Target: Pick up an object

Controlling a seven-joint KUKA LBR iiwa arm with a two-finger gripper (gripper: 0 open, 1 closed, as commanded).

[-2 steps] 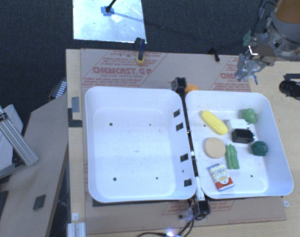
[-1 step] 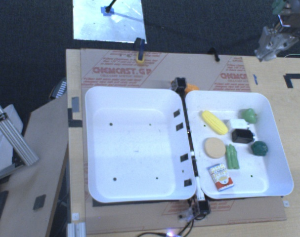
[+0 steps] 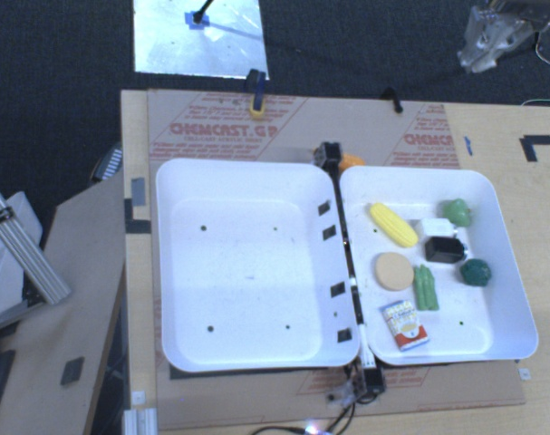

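My gripper (image 3: 492, 39) sits high at one o'clock, off the bins; I can't tell how it stands. The corn (image 3: 393, 224) lies in the right bin (image 3: 506, 234) toward seven o'clock from it, well apart, long axis running ten-to-four.

Two shallow white bins, the left bin (image 3: 247, 270) and the right bin (image 3: 501, 324), sit side by side on a printed cardboard sheet (image 3: 284, 125) atop the desk (image 3: 134, 152), with a shiny metal plate (image 3: 197, 25) on dark carpet (image 3: 57, 53) beyond.
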